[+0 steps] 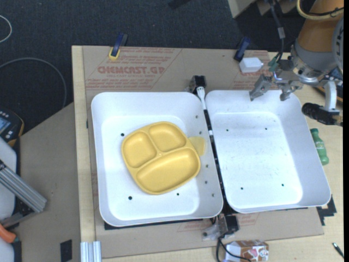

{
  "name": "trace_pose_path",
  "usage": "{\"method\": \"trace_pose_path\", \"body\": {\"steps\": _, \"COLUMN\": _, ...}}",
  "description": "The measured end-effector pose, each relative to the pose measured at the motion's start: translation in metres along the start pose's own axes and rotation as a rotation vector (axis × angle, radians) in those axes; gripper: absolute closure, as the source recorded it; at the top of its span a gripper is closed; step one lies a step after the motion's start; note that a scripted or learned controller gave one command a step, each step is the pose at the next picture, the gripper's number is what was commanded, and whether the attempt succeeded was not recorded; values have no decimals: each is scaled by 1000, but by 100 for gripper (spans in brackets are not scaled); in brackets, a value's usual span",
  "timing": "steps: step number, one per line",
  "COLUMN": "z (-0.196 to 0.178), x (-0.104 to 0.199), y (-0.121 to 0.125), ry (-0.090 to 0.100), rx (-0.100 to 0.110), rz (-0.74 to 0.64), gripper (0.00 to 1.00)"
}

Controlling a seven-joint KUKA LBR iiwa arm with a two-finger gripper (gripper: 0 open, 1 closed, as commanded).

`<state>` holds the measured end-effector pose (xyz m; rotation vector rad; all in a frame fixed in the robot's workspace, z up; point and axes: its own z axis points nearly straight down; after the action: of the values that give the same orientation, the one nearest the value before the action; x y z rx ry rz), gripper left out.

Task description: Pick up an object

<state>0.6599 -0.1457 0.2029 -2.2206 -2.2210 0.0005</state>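
My tool [271,89] hangs spread and empty over the right bin's far edge.
The yellow 3-compartment plastic plate [160,157] lies mid left bin, well apart.

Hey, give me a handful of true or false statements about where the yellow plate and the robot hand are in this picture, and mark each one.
1. The yellow divided plate lies in the left bin. True.
2. The hand hangs over the far edge of the right bin. True.
3. The hand holds the yellow plate between its fingers. False: the fingers are spread with nothing between them, and the plate lies in the other bin.
4. The plate has a single undivided well. False: it has three compartments, two small and one large.
5. The plate stands propped against the bin wall. False: it lies flat on the bin floor.
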Motion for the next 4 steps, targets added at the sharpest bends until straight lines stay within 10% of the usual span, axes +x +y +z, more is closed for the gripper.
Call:
{"method": "trace_pose_path", "body": {"steps": 2, "z": -245, "x": 78, "y": -132, "ry": 0, "rx": -16, "rz": -7, "gripper": 0}}
{"method": "trace_pose_path", "body": {"steps": 4, "z": -332, "x": 179, "y": -181, "ry": 1, "rx": -8, "rz": -7, "gripper": 0}}
